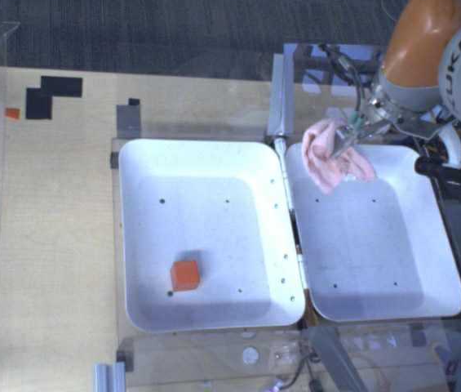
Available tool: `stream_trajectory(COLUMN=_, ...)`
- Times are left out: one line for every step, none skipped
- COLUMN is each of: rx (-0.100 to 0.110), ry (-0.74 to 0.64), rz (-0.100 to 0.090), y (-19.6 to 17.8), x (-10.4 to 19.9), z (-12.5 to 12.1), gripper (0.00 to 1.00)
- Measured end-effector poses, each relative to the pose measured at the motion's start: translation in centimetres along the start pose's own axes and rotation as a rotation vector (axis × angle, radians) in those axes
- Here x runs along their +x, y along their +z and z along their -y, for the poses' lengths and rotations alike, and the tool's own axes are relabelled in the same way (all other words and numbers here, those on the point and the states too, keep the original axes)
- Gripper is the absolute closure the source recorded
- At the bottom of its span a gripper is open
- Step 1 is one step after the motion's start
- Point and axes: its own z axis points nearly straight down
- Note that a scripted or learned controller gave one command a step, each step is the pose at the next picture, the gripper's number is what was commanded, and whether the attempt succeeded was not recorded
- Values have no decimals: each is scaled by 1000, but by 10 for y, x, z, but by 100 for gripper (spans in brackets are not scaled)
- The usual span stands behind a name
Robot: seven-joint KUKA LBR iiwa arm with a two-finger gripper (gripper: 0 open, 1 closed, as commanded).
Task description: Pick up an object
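overhead, a robot arm lifts a pink cloth above the right bin

seen from above at a slant, a pale wooden table [50, 243] carries two shallow white bins side by side. the grey arm [450, 55], with its orange band, reaches in from the right, and its gripper [349, 137] sits over the far left corner of the right bin [393, 300]. the gripper is closed on a crumpled pink cloth [328, 160], pinching it near the top so that the loose folds droop to either side of the fingers. the cloth appears to hang just above the bin floor rather than lie flat on it, which suggests the pick is under way and the hold has taken, though how firm it is cannot be judged.

the left bin [206, 309] holds a small orange block [185, 275], resting alone near its front left corner, well apart from the arm and untouched.

the cloth hangs close to the far rim of the right bin and near the metal divider [278, 96] that runs between the two bins, so a sideways swing to the left could brush that edge. the rest of the right bin's floor, toward the front and right, is bare white, leaving plenty of open room to raise the cloth straight up or carry it forward.
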Motion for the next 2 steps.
stream_trajectory(rx=1, ry=-149, rz=-1, y=7, x=-3, z=2, gripper=100)
stream_trajectory(rx=-1, ry=-383, rz=-1, y=9, x=-2, z=1, gripper=100)
